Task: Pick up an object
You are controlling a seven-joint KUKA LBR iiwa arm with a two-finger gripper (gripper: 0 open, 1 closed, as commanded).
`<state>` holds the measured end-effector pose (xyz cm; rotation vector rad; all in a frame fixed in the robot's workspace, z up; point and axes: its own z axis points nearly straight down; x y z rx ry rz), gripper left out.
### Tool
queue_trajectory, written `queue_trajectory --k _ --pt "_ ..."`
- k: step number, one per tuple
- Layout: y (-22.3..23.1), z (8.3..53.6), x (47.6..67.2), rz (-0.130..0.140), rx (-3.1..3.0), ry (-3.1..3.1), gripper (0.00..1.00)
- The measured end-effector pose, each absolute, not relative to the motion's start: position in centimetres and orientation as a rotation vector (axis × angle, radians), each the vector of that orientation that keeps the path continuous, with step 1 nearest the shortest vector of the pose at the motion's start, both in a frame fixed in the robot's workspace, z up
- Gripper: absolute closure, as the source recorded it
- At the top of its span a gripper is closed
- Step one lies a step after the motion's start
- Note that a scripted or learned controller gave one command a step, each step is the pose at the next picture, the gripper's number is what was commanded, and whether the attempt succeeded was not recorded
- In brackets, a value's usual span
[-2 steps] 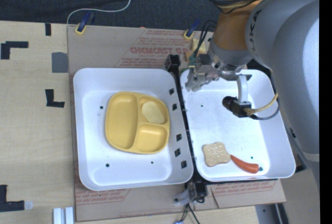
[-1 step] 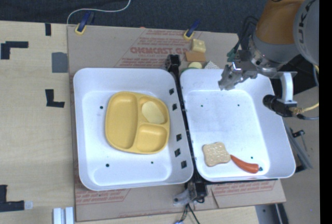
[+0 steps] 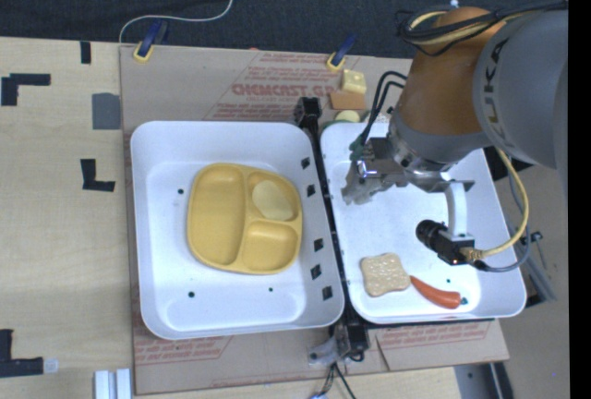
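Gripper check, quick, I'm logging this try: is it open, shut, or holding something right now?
Gripper: cannot be told from this view. It hangs over the right bin, apart from the toast and the sausage.

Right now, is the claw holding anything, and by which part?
Cannot tell. The claw hangs over the right bin, apart from the toast and the sausage; nothing shows between its tips.

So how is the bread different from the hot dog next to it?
The bread is pale tan, while the hot dog is red-orange. The bread is a squarish flat slice, while the hot dog is long and thin. Both lie in the right bin, near its front edge.
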<state>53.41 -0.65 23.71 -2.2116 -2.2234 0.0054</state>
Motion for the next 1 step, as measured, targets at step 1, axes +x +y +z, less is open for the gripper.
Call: queue_trajectory --k 1 --pt "-0.99 23.8 53.66 0.002 -2.219 -2.222 0.0"
